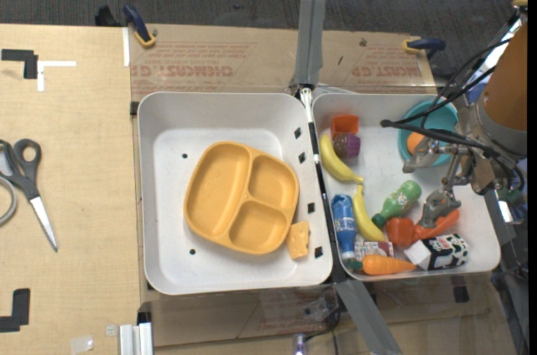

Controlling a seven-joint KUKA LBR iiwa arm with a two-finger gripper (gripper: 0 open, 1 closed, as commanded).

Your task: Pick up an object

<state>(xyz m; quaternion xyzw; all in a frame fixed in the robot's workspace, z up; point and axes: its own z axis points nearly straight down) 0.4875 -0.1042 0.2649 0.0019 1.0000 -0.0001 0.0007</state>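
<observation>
Reaching from the right, arm [503, 93] lowers end effector [438, 206], seemingly above toys.

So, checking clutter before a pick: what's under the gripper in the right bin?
Below the gripper lie an orange-red toy and a black-and-white cube; anything beneath its body is covered.

Right bin [482, 248] holds the candidates: two bananas [336, 161] lying near its left wall, a blue can [343, 224], a green bottle [397, 203] tilted, an orange carrot [388, 265] and a black-and-white die [447, 251] along the front.
</observation>
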